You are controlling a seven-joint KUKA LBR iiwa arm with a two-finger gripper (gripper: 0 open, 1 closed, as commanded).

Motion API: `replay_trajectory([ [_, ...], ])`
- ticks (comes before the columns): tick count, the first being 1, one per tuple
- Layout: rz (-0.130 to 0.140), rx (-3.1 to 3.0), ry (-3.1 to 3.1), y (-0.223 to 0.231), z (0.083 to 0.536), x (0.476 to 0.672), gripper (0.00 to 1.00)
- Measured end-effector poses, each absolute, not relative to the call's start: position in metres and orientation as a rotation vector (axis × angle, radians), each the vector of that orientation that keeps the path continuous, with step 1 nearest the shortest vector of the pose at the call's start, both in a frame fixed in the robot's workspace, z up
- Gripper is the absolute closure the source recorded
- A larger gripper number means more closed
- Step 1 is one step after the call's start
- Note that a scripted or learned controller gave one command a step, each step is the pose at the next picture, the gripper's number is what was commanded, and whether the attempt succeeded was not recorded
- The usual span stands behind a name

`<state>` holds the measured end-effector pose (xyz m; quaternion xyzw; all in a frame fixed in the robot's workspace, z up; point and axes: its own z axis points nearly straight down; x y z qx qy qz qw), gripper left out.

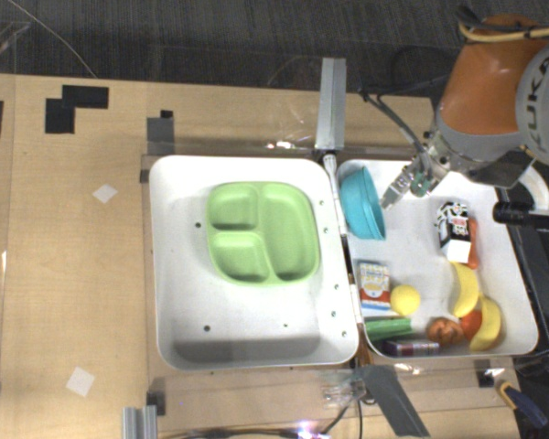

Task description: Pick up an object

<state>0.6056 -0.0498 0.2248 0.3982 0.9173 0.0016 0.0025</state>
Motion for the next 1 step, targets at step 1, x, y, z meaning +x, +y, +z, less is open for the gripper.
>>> replay_trajectory([
  [1,0.005,1.429,2.794,0.0198,0.1936,0.6120,1.00],
])
